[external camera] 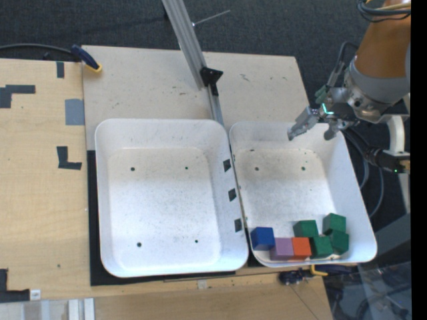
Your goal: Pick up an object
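Blue block, purple block, orange block, green blocks clustered in right bin near corner, no legible markings, gripper fingers spread, nothing between them

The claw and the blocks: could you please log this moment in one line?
claw: open, nothing held, over right bin far rim | blocks: clustered at near edge | pick: not yet
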You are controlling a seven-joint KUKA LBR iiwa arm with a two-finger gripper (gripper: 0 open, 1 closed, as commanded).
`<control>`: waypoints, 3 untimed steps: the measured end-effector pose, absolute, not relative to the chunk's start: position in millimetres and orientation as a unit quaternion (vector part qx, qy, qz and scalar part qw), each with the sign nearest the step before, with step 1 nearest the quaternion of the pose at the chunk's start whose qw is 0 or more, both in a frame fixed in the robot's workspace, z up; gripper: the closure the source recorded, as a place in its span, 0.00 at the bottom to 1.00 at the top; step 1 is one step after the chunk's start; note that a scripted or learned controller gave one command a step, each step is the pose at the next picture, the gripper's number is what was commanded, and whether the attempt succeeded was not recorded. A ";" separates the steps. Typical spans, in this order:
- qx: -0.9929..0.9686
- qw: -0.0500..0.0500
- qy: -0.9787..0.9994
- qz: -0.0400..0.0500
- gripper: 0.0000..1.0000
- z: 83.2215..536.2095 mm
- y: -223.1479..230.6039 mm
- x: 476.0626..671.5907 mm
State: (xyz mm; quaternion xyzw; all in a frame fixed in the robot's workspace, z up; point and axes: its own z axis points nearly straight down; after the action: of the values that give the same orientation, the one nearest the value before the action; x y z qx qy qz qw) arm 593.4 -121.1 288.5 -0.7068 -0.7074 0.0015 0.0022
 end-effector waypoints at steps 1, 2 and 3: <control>-0.706 0.000 -0.708 0.000 0.00 290.9 -121.0 594.1; -0.707 0.002 -0.708 0.002 0.00 244.6 -113.5 594.4; -0.707 0.002 -0.707 0.002 0.00 199.4 -116.0 597.6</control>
State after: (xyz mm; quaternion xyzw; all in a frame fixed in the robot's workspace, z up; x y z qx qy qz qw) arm 597.6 -116.0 199.4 -0.7069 -0.7073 0.0024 0.0019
